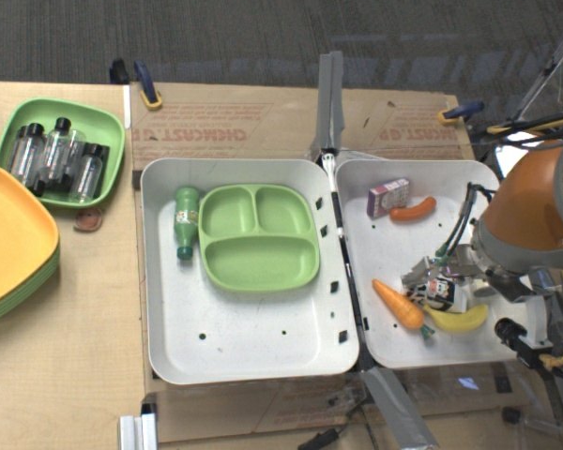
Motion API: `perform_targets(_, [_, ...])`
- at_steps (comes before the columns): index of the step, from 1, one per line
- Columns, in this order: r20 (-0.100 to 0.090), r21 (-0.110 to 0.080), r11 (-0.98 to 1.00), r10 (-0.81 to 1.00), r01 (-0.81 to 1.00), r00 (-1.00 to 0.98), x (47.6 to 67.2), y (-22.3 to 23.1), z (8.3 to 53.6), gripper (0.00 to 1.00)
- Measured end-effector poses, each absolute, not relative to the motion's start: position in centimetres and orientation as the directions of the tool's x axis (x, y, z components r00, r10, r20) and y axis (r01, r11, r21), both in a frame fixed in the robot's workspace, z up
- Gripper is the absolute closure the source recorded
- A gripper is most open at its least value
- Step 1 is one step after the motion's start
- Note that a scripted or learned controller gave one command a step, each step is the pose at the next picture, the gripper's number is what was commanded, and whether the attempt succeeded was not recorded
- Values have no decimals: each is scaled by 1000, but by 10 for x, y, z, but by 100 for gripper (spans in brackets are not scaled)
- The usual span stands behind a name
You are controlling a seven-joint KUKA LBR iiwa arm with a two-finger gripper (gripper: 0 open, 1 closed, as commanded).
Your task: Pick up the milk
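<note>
The gripper was low in the right bin, at about 4 o'clock from that bin's centre. It sat directly over the milk, a small black-and-white carton. It looked to be touching the carton's top. Its metal parts and cables hid the contact, so I could not tell whether it was open, closed or gripping anything.

The milk lay between one carrot at its 9 o'clock and one banana at its 5 o'clock, with both just beside it. At the bin's 12 o'clock lay one purple box. One sausage lay close at that box's 4 o'clock. Both were well apart from the gripper.

The left bin held one green divided plate with three compartments. One green bottle lay at the plate's 9 o'clock, just beside its rim.

There were two white bins in all. On the bench at the left bin's 10 o'clock sat one green tray with several dark-capped bottles, too crowded to count surely. A stack of orange plates lay at that tray's 7 o'clock.
</note>
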State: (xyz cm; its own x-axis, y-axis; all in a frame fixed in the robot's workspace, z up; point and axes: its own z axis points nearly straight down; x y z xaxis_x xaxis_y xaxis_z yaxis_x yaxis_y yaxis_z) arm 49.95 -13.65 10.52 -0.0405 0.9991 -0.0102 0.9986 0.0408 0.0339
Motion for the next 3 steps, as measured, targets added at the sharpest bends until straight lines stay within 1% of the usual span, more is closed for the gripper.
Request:
perform_targets(1, [-11,44,41,999,998,-41,503,-137,119,100])
perform_targets(2, [-1,-1,223,975,975,-223,552,-113,91,100])
perform_targets(3, [-1,-1,253,967,967,-253,555,-140,156,100])
